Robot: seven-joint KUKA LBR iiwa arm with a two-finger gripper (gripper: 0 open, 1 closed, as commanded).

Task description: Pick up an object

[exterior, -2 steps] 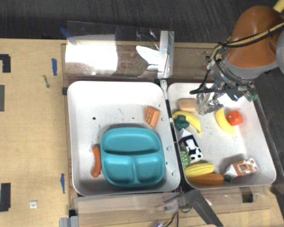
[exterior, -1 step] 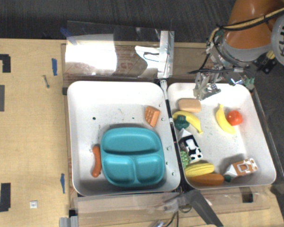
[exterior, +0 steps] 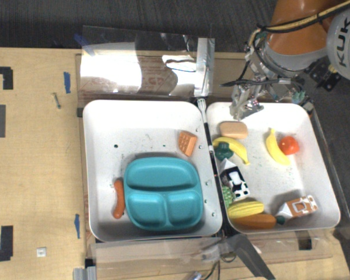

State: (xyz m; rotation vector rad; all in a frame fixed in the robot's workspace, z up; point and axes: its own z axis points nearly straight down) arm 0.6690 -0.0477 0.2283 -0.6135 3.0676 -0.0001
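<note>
The gripper (exterior: 247,105) hovers above the right bin's (exterior: 324,156) far-left corner; its grip state is unclear. Just nearer lies a tan bread roll (exterior: 233,129), long axis left-right, on white plastic.

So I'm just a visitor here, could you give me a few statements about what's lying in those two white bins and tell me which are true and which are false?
1. A teal divided tray lies in the left bin. True.
2. The tomato sits in the left bin. False: it is in the right bin, against a banana.
3. An orange sausage lies left of the teal tray. True.
4. The gripper is down among the toys at the right bin's near edge. False: it hangs by the far edge, above the bread roll.
5. The orange waffle piece lies inside the teal tray. False: it lies on the bin floor beyond it.
</note>
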